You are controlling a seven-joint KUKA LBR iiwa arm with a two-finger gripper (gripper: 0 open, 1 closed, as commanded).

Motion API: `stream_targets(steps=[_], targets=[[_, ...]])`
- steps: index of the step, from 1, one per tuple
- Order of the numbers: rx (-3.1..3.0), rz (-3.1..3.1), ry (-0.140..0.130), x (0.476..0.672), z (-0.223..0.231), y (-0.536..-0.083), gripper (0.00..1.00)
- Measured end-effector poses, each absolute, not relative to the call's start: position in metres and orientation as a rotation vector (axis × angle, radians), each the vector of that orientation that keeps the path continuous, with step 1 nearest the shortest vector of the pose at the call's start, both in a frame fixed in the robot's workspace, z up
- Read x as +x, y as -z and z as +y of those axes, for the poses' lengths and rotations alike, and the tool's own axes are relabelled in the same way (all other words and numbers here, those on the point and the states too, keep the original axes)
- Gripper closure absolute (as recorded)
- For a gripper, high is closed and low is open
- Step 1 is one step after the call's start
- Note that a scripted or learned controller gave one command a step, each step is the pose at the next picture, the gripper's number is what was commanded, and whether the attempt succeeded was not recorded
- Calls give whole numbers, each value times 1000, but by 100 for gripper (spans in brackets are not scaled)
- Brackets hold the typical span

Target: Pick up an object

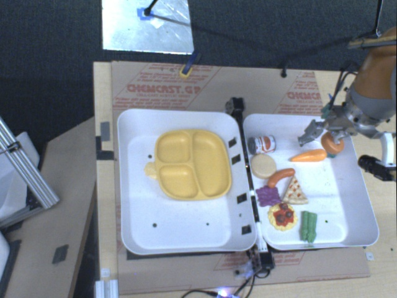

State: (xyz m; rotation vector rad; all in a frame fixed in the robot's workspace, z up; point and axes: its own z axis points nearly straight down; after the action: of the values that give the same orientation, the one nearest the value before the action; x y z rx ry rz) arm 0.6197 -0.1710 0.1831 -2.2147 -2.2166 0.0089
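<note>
Grey two-finger gripper (324, 134) hovered over right shallow white bin (353, 185), claw state impossible to tell, long orange toy carrot (308, 156) just beside it

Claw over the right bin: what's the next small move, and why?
Probably a short drop straight down. The claw hovers at the right bin's far edge, nothing visible between its fingers, with the carrot and a round orange piece lying just beneath it.
</note>
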Motion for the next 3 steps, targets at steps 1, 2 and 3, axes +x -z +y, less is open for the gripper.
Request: stream_targets(steps=[1, 2, 3], targets=[[-2219, -2225, 1, 623, -171, -190, 0], [-2218, -2221, -3, 621, -174, -127, 0], [-2225, -2228, 5, 623, -175, -122, 0]])
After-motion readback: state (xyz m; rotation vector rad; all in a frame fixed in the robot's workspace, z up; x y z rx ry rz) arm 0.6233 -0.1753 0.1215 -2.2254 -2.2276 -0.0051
